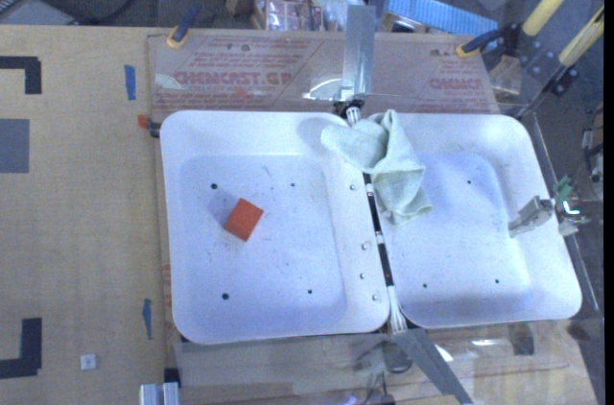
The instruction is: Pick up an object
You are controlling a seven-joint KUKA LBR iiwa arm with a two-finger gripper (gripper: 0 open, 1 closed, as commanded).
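Note:
An orange-red block [244, 219] lies flat on the floor of the left bin [192, 302], a little left of that bin's middle. A pale green-white cloth [384, 161] is crumpled over the ridge between the two bins near their far edge. Most of the cloth hangs into the right bin [480, 297]. Nothing is touching the block or the cloth.
A grey metal clamp [531, 217] sits on the right bin's right rim, and another bracket [393, 357] is at the front between the bins. Cardboard and an upright metal strip [359, 53] stand behind the bins. Wooden bench top [77, 202] lies to the left.

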